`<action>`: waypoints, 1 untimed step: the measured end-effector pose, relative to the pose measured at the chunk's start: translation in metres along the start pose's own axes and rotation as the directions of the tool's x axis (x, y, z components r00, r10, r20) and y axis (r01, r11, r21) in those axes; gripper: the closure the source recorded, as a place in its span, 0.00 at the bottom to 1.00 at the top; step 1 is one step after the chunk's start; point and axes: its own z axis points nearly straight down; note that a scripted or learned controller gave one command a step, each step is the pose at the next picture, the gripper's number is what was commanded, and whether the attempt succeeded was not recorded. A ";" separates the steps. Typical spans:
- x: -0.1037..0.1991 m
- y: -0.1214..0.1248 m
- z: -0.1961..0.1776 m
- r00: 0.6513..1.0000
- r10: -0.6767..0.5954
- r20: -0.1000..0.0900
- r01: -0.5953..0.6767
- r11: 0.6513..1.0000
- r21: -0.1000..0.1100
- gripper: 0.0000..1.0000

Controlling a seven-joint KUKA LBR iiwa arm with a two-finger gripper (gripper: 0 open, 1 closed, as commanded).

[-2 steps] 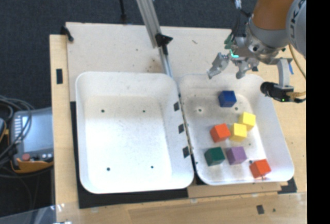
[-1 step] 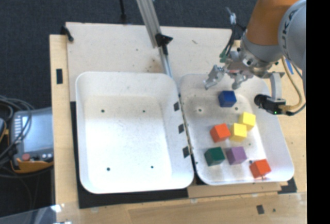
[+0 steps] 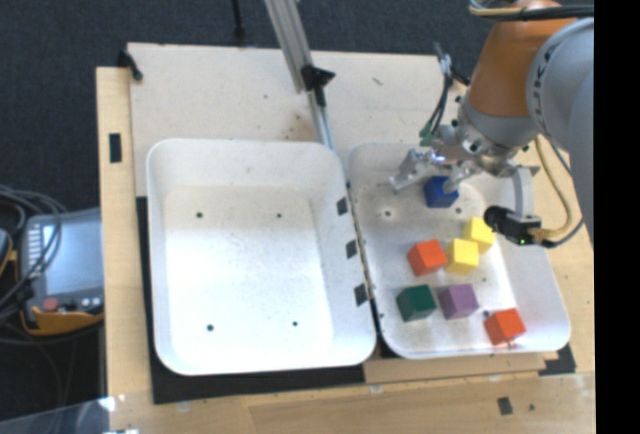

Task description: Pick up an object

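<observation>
1. Camera view: jaws (image 3: 432,172) low in the right bin (image 3: 385,322), near the table's (image 3: 250,72) far-right corner.
2. Blue cube (image 3: 438,191) directly beneath, likely the target; whether the jaws are open or gripping it cannot be told.
3. Other cubes nearer the front edge: orange cube (image 3: 427,256), green cube (image 3: 416,302), purple cube (image 3: 459,300).

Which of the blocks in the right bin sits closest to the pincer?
The blue block, directly beneath the pincer near the bin's far side. The orange block, yellow blocks, green block, purple block and red-orange block lie farther toward the front.
</observation>
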 end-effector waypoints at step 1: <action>-0.004 -0.003 0.062 1.000 0.000 -0.001 0.000 1.000 0.001 0.00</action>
